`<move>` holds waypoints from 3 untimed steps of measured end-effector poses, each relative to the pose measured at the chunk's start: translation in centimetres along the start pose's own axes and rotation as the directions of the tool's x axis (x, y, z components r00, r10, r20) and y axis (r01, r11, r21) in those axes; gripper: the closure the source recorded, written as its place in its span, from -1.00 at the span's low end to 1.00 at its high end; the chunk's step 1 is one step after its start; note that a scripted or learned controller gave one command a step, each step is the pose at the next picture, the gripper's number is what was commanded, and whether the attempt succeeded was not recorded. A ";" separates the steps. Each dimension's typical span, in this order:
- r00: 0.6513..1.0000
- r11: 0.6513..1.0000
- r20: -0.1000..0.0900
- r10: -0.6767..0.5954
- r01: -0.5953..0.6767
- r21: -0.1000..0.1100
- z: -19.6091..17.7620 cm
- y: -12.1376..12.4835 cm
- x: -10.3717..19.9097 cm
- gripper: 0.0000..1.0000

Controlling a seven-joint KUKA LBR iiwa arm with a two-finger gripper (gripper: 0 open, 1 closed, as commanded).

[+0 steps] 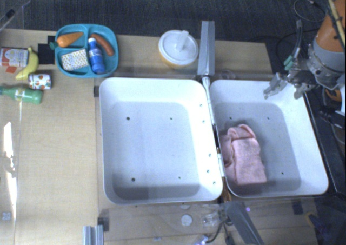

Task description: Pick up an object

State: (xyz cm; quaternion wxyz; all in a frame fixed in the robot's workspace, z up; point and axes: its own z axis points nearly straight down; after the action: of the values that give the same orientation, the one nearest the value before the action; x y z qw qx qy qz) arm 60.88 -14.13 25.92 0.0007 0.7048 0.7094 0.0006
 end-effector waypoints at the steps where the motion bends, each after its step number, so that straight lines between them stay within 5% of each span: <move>1: 0.998 0.998 0.000 -0.064 0.064 -0.002 16.4 -0.5 1.0 -1.00; 2: 0.979 0.978 0.004 -0.206 0.206 -0.013 16.9 -5.2 1.4 -1.00; 3: 0.994 0.994 0.003 -0.111 0.111 -0.005 13.4 4.6 -3.8 -1.00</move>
State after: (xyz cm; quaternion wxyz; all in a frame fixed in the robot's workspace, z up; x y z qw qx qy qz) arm 65.51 -17.92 12.57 0.0035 0.6641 0.7476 0.0016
